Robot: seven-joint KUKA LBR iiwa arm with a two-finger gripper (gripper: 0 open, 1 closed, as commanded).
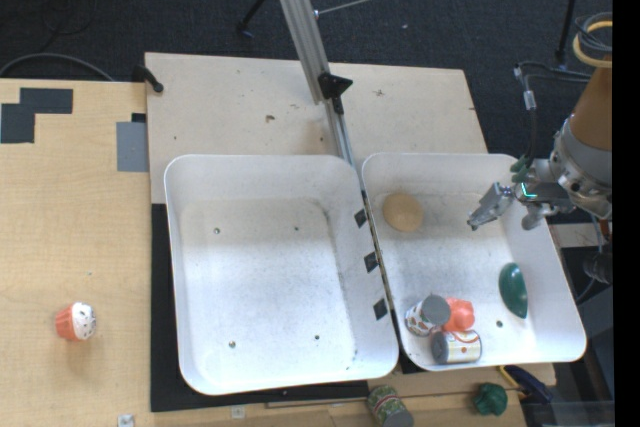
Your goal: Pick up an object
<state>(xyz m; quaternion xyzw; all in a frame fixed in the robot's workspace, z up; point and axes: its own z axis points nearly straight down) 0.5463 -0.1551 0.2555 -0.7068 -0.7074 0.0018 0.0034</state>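
The right bin [560, 265] holds a tan round ball [403, 212] near its back left. A dark green oval piece [513, 290] lies toward the right wall. At the front sit a grey-topped cup [430, 312], an orange piece [460, 314] and a small white can [457, 347], all touching. My gripper [508, 213] hangs over the back right part of this bin, right of the ball and above the green piece. It is open, with nothing between its fingers [487, 209].
The left bin [180, 215] stands beside the right one, past a divider with black clips. A metal rail [300, 15] slants up from the bins' back. A red-and-white toy [75, 322] lies on the wooden table at left. Two green items [490, 399] lie below the right bin.
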